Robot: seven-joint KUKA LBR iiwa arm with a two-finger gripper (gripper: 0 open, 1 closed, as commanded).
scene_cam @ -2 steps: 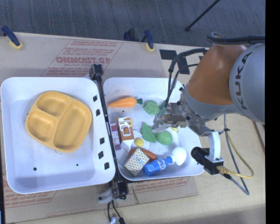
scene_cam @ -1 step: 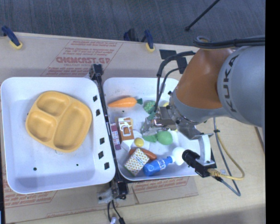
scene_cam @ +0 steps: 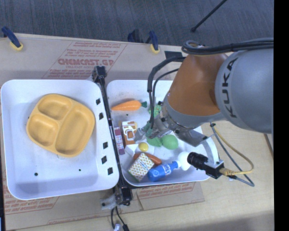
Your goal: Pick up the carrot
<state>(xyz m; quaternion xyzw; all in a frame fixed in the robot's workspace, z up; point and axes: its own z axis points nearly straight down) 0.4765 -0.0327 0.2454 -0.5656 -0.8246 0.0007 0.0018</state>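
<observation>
The orange carrot (scene_cam: pixel 127 106), with a green stub at its right end, lies flat in the upper left of the right bin (scene_cam: pixel 129 84). My gripper (scene_cam: pixel 151 128) reaches down in the middle of that bin, below and to the right of the carrot and apart from it. The tip sits among green toy pieces (scene_cam: pixel 164 141), and the wide orange and grey wrist hides most of it. Nothing shows as held.
A yellow divided plate (scene_cam: pixel 61 124) lies in the left bin (scene_cam: pixel 9 129). Crowded near the gripper are a small carton (scene_cam: pixel 130 131), a yellow ball (scene_cam: pixel 143 147), a checkered box (scene_cam: pixel 141 166) and a blue bottle (scene_cam: pixel 164 169). The arm covers the bin's right half.
</observation>
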